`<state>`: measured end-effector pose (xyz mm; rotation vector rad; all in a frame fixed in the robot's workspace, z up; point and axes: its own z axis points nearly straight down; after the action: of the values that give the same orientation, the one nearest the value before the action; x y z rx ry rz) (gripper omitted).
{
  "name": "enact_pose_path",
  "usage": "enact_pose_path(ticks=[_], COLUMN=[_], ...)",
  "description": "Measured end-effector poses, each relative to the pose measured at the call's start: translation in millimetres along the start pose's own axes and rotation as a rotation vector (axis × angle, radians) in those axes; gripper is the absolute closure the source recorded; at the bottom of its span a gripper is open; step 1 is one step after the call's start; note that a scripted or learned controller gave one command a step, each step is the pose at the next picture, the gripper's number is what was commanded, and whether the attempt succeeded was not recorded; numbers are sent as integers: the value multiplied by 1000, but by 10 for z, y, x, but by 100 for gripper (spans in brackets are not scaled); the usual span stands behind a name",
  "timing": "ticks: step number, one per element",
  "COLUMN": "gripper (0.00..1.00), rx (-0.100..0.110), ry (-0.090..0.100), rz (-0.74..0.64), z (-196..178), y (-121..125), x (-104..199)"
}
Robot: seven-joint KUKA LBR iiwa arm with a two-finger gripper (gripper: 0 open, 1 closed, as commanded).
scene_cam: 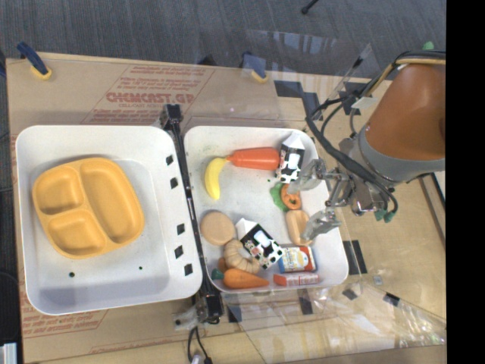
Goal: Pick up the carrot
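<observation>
A grey robot arm reaches in from the right, its pincer [317, 197] spread open and gripping nothing, poised over the right edge of the right bin [338, 250], apparently lining up a grasp. The large carrot [255, 158] lies up and left of the pincer, beside a banana [213, 177]; a second carrot [244, 280] rests below and left, among crowded toys.

A yellow divided plate [86, 205] lies in the left bin [98, 290]. The right bin [250, 140] holds a banana [213, 177], two carrots [255, 158] [244, 280] and two cow-patterned cartons [290, 162] [260, 244]. The gripper [317, 200] hangs at that bin's right edge, centre right of the frame, beside a small bread roll [297, 224].
</observation>
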<state>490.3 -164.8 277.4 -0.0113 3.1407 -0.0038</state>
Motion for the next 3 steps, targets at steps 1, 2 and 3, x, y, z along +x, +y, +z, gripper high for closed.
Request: enact_pose_path(ticks=[1, 2, 3], gripper=[0, 0, 0], rx=[-7, -2, 0], ry=[12, 0, -7], rz=[-45, -150, -369], z=[1221, 1859, 1260], y=[-341, -435, -438], x=[-532, -954, -1318])
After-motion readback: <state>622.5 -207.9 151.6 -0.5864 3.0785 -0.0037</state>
